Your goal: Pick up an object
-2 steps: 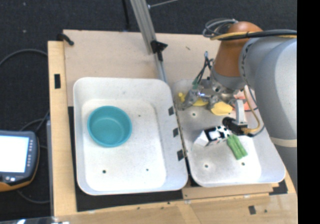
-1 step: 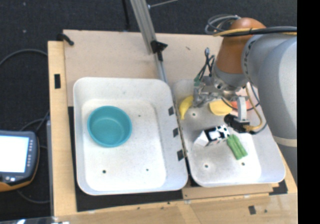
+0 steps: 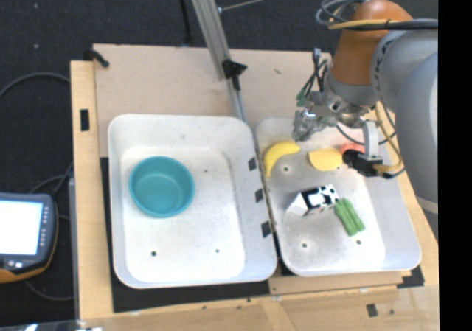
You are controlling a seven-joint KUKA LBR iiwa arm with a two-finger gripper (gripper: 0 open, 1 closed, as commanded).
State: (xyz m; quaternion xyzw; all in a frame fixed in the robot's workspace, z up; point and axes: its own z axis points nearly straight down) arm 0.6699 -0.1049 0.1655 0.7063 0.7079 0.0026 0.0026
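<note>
I hang over the far end of the right white plastic bin (image 3: pixel 391 248); whether my gripper (image 3: pixel 304 127) is open, I cannot tell. The curved yellow plastic banana (image 3: pixel 279 153) lies just below it, ungrasped. Next: descend squarely onto it.

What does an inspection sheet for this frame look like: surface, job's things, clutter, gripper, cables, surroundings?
Surface: bench bearing the left bin and the right bin, side by side.
Job's things: in the right bin, a yellow banana, a yellow lump, a black-and-white block and a green piece; in the left bin, a teal bowl.
Clutter: nothing seen.
Gripper: gripper above the right bin's far edge, near the banana; nothing seen between its fingers.
Cables: wires at the wrist; black cable on the floor.
Surroundings: slanted metal rail; handheld screen at left.
</note>
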